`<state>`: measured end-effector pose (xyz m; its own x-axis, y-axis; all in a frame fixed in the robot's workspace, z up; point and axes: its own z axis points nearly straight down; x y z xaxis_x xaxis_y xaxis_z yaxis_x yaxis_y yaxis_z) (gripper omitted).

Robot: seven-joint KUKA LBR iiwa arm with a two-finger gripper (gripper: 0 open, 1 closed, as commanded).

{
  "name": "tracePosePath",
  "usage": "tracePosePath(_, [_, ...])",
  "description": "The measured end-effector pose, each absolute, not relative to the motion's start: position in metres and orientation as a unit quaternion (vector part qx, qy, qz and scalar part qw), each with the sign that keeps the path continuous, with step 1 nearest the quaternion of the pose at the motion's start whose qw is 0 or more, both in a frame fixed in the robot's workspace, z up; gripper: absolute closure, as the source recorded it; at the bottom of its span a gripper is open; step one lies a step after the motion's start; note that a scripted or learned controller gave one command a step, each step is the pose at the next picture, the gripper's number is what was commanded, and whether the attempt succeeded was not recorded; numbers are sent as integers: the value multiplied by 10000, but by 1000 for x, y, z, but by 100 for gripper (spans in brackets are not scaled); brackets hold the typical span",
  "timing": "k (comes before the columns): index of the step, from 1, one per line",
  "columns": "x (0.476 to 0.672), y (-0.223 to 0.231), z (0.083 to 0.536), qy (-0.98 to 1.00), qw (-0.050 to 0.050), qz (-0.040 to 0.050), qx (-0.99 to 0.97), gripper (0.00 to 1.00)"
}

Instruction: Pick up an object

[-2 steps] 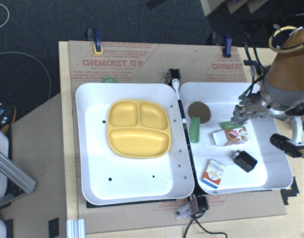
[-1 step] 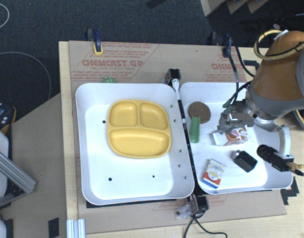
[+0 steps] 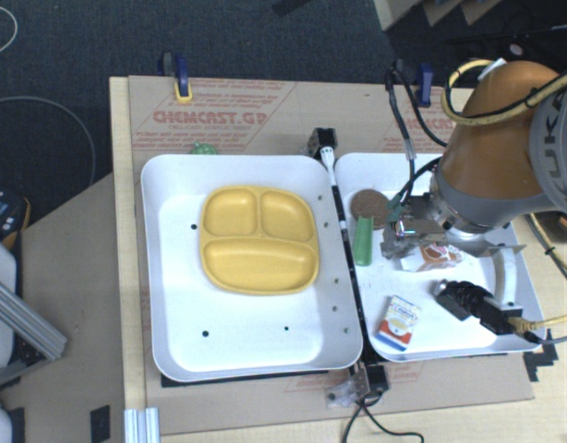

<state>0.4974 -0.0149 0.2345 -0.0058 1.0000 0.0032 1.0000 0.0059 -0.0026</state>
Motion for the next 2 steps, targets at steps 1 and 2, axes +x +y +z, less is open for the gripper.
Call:
tracePosePath(1, [507,53,323,-7106,-27,-54,-7036,100])
tracePosePath(2, [479,51,406,-7080,-32,-48,-7062,100])
